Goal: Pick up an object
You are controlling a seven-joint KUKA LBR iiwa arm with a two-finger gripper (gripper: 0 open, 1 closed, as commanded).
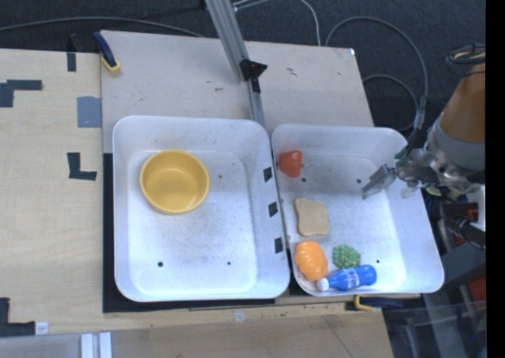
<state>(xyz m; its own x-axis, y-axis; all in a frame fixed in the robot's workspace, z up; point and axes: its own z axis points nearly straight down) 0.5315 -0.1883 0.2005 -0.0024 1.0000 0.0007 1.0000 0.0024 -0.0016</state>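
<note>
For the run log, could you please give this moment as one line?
gripper: over right bin, holding nothing | bread, tomato untouched | yellow bowl: left bin

Bench (197, 72): light wood top w/ grey board over its right part, black mat under 2 white bins side by side, touching at the middle. Left bin (126, 270) & right bin (418, 270) sit on the mat near front edge; a clamp (106, 51) w/ yellow tip lies at the board's back-left corner, a slanted metal pole (225, 21) comes down to the board behind the bins. Black & grey tape bits (79, 165) stuck on the wood at left.
</note>
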